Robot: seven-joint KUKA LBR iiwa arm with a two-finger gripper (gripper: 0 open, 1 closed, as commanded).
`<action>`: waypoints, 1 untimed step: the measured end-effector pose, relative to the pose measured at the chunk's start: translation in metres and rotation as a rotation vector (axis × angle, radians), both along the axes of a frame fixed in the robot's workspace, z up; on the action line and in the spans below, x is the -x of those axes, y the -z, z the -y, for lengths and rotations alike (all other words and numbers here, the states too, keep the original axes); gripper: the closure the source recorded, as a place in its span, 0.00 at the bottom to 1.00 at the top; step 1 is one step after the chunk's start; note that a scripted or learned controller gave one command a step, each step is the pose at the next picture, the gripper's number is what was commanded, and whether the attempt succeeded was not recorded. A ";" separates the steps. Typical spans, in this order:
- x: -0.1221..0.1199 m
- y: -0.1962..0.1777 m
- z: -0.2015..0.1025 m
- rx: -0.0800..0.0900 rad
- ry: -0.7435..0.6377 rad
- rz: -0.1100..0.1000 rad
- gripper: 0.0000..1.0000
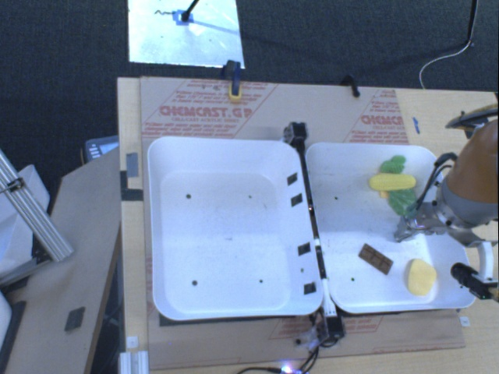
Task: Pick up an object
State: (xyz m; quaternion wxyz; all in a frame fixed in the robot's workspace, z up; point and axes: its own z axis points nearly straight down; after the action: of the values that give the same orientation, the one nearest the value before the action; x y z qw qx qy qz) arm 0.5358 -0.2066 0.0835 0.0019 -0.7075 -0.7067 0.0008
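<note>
hand (407, 231) low in the right bin (343, 209), reaching in from the right edge on the grey arm (475, 179) with its orange band. impossible to tell whether open or closed. nothing visibly gripped.

just above the hand, nearly touching: green object (401, 195), leafy-looking, partly under a yellow banana-shaped piece (392, 182) lying across it. below and slightly left of the hand, near but apart: small brown flat bar (376, 259), tilted. below and a little right of the hand, near the bin's front rim: pale yellow rounded lump (421, 276). all four inside the same bin as the hand.

far left of the hand: left bin (226, 232), white, joined edge to edge with the right one by black clips along the seam.

both bins on a surface (195, 107) covered by brown printed board with red lettering. beyond that, dark carpet, a shiny metal plate (185, 22) at top, a white cable (452, 53) at upper right, aluminium framing (31, 216) at far left.
</note>
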 end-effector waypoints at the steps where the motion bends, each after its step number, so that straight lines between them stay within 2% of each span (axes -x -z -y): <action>1: -0.133 -0.002 -0.031 -0.002 -0.010 -0.015 1.00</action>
State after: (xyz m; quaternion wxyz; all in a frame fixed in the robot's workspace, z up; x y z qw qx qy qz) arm 0.6686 -0.1759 0.0855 0.0079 -0.7039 -0.7102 0.0055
